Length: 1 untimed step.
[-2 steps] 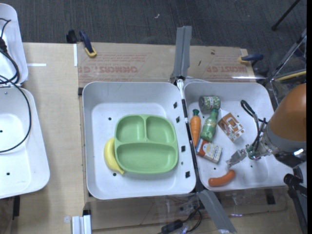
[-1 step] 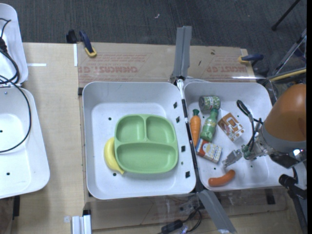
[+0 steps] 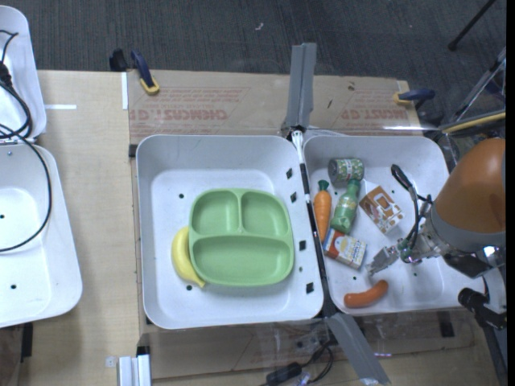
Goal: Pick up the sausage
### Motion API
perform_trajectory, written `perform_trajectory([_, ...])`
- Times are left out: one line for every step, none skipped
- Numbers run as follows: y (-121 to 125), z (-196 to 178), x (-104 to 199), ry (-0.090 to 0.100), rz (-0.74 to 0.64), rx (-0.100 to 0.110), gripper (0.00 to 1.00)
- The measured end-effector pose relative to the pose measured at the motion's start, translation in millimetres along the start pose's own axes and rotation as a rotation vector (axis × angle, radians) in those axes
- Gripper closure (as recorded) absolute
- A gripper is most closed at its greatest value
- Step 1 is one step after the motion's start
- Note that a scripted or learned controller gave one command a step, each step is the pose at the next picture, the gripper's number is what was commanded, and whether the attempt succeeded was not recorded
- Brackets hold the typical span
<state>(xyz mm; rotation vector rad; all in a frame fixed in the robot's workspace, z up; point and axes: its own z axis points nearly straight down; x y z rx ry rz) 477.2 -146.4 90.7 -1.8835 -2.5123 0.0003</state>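
though near — sausage [image 3: 366, 294] below fingers [image 3: 385, 257]

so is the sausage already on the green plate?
No, the sausage lies on the floor of the right bin, while the green plate sits in the left bin.

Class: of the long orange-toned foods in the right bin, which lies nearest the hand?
The sausage, just below the hand; the carrot stands farther left by the divider.
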Motion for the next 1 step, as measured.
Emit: perform_trajectory([-4.6, -0.5, -16.0, -0.001, 0.016, 0.0, 0.0])
